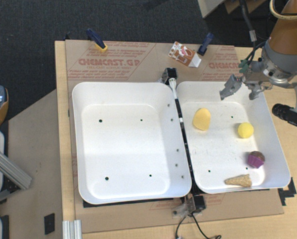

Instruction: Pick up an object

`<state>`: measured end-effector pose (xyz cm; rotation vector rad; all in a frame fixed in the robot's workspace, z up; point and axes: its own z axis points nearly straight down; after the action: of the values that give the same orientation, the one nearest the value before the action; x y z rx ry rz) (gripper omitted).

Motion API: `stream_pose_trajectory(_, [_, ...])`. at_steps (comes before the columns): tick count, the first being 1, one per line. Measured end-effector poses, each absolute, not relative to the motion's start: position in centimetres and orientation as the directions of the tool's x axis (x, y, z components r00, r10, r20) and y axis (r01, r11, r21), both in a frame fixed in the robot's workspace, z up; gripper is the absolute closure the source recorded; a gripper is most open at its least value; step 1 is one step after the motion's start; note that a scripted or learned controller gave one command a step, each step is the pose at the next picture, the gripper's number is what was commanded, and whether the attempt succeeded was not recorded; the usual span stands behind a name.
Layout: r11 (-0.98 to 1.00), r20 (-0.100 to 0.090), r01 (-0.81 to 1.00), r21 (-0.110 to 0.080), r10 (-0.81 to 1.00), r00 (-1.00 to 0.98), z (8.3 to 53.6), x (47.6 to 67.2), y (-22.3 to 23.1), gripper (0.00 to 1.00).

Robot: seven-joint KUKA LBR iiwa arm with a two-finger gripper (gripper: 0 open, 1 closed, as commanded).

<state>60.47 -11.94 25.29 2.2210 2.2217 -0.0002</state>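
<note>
Counter: cardboard-topped, clamped at the back edge, likely to keep it from shifting.
Left bin: white.
Right bin: holds all candidates, well apart, leaving room to reach each.
Arm: enters from right.
Claw: fingers spread wide, gripping nothing, above the bin's far edge.
Yellow lump: nearest target.
Yellow ball; purple piece; cone: near front-right corner.

Four small things are seen in the right white bin, a yellow pear-shaped lump, a round yellow ball, a purple ball and a tan cone, while the grey two-finger gripper is held spread open above the bin's far edge.
</note>
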Motion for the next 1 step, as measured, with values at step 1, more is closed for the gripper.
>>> stream_pose_trajectory(1, [0.000,0.002,1.000,-0.006,1.000,0.000,7.70,62.65,-12.74,0.00])
